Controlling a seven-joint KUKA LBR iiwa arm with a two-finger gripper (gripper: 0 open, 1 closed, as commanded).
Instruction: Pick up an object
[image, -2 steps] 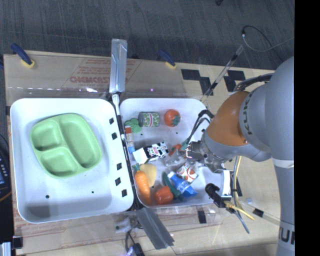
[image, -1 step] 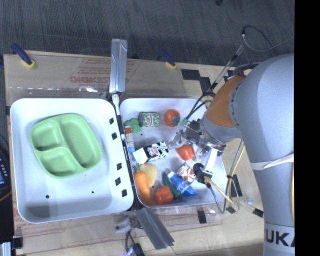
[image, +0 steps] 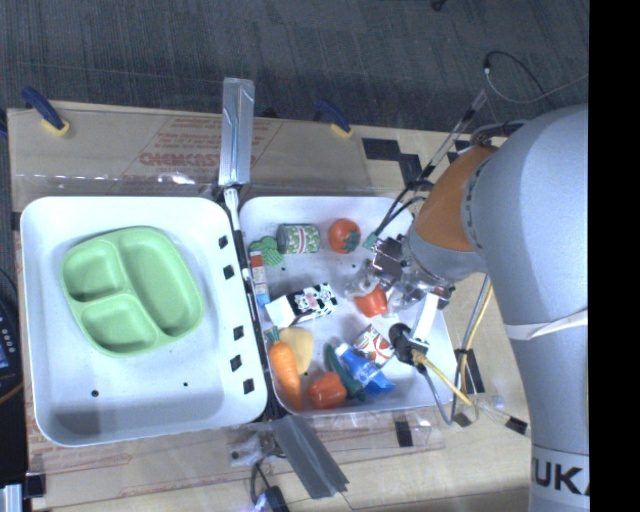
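Where readable: "UKA" lettering (image: 562, 480) on arm (image: 540, 250)

A wooden bench (image: 120, 465) stands on dark grey carpet (image: 300, 45); 2 blue clamps (image: 45, 110) grip its far edge.

We see a light wooden bench (image: 120, 470) bearing two shallow white bins side by side — the left bin (image: 50, 400) and the right bin (image: 420, 395), their inner walls touching at a metal divider (image: 237, 130). Blue clamps (image: 45, 110) grip the bench's far edge, and black tape marks (image: 385, 150) lie just beyond the right bin.
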